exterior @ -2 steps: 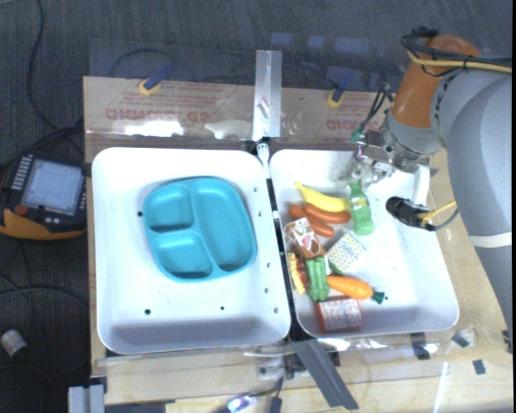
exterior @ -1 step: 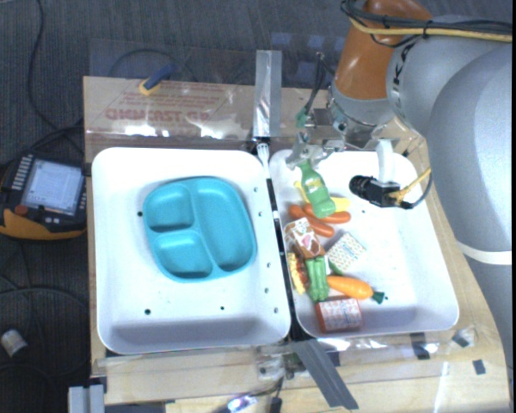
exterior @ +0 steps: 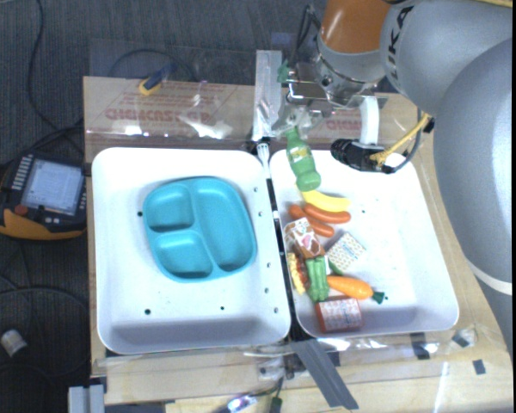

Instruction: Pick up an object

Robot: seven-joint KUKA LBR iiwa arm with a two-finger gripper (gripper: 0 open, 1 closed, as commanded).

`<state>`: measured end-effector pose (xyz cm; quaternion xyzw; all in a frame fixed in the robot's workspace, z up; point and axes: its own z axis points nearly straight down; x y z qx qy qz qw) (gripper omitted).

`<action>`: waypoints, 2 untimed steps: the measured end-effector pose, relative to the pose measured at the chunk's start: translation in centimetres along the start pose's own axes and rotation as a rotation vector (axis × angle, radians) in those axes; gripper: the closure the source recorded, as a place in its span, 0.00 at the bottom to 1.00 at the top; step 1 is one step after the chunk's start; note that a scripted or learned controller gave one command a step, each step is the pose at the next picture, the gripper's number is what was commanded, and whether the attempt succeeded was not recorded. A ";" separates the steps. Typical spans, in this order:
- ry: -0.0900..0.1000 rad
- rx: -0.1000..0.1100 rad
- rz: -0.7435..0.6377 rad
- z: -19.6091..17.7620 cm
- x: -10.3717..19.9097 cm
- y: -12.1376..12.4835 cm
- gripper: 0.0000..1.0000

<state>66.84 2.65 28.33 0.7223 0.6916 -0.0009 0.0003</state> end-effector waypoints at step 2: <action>0.000 -0.001 -0.430 2.1 2.4 -7.3 1.00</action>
